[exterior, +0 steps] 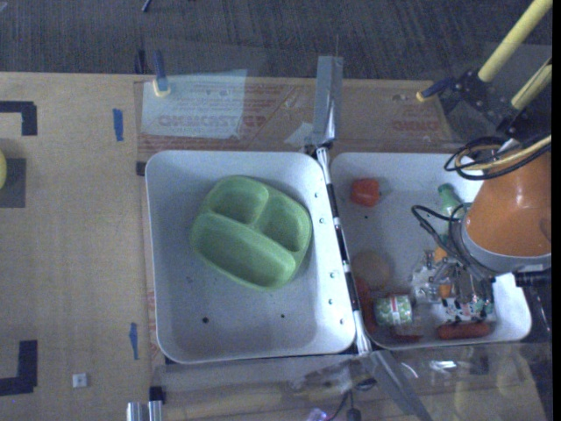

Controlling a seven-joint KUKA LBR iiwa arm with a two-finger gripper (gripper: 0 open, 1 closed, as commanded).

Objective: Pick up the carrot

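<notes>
Bins (166, 261): two | green tray (252, 231): one, left bin | fingers (447, 292): state unclear, right bin

A robot lab: a plywood bench (70, 261) marked with blue tape (117, 124) and black corner marks (22, 117), two white bins (175, 323) bolted together, cables (478, 158), carpeted floor (263, 16) beyond its far edge.

Slim reddish-orange carrot (463, 330), flat along the near wall of the right bin (396, 159).

Green divided plate (252, 231) in left bin (175, 323)
</notes>
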